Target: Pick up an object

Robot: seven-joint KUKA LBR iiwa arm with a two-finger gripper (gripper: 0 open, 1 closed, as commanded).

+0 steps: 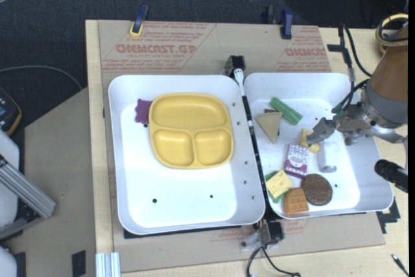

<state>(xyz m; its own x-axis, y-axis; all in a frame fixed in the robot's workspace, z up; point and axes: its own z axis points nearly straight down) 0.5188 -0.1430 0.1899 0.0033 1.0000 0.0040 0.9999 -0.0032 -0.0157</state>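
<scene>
The right bin (343,84) holds several small items: a green stick (286,110), a tan wedge (269,124), a pink-and-white carton (297,159), a yellow block (279,184), an orange cracker (296,202) and a brown round cookie (318,189). My gripper (322,147) reaches in from the right and hangs low over the bin's middle, open. One finger (318,132) points left and the other (326,161) lies below it. A small yellow piece (307,139) sits just left of the gap, touching neither finger that I can see. Nothing is held.
The left bin (126,159) carries a yellow divided plate (191,129) with a purple item (142,110) at its left edge. Black cables (347,52) run along the right bin's far right corner. Clamps hold the cardboard base at the back.
</scene>
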